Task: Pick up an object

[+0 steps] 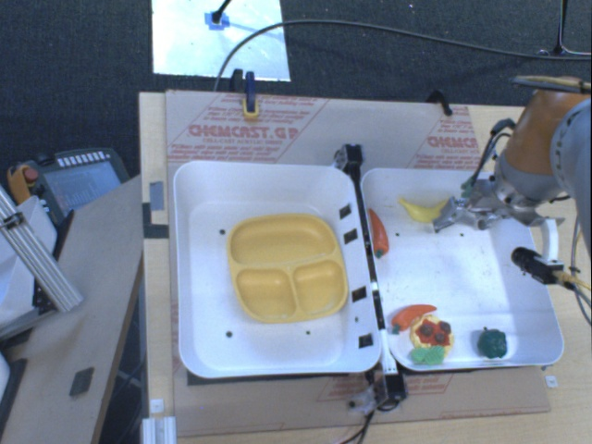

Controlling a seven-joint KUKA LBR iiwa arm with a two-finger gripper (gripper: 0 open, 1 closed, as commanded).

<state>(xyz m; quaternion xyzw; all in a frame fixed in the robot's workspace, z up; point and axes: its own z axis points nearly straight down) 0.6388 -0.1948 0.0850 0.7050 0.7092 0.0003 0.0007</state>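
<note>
A grey robot arm reaches in from the right over the right-hand white bin (532,340), its gripper (448,218) low at the bin's far side, just beside a yellow banana (421,210); whether it is open or closed cannot be told. A yellow divided tray (282,266) lies in the left bin (199,248). A red pepper (378,233), a small pizza toy (430,333) and a green object (492,342) also sit in the right bin.
</note>
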